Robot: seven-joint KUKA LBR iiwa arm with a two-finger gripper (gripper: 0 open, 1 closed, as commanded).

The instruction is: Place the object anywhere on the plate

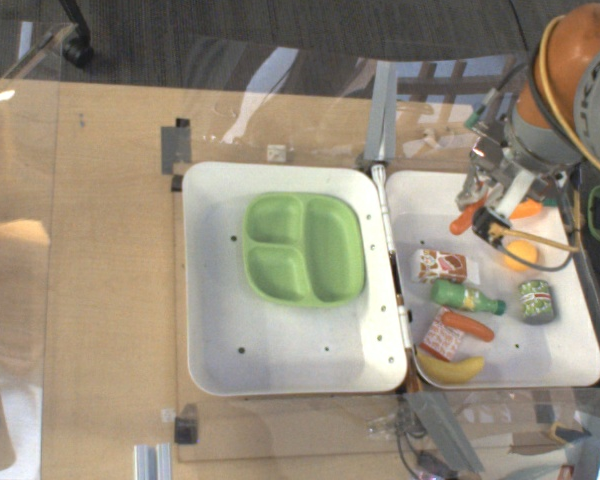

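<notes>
A green three-compartment plate (305, 248) lies in the left white bin (215, 308) with nothing on it. My gripper (487, 203) hangs over the far part of the right bin (570, 353). An orange carrot-like piece (463, 221) pokes out just below and left of the gripper; I cannot tell whether it is held or lying on the bin floor. A second orange piece (527, 208) shows on the gripper's right side.
The right bin also holds an orange-yellow fruit (521, 254), a small printed carton (441, 265), a green bottle (467, 298), a dark can (536, 301), a red packet (441, 338), a red sausage shape (469, 325) and a banana (452, 368).
</notes>
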